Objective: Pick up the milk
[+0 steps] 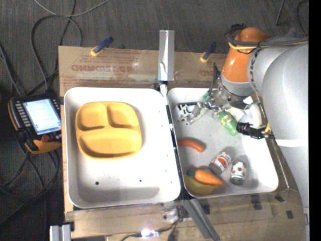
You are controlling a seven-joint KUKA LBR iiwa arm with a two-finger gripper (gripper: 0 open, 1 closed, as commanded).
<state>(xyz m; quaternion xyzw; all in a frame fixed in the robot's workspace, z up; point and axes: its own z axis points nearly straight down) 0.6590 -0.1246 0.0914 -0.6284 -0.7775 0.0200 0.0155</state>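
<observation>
While the arm [281, 79] reaches in from the right, I see its gripper [213, 102] low over the far end of the right bin [261, 185], close beside a black-and-white spotted milk carton [186, 110] that lies near the bin's far left corner. I can't tell from this angle how the fingers stand, and I can't tell whether they touch the carton. A green bottle [228, 123] lies just right of the gripper, under the wrist. Nearer the camera in the same bin: a red sausage [191, 144], two small cans [220, 162] side by side, and a carrot [208, 177] resting on a yellow banana [198, 186] at the near left corner. The left bin [100, 185] holds a yellow divided plate [109, 129]. A teach pendant [35, 117] sits off the worktop on the left, screen lit.
</observation>
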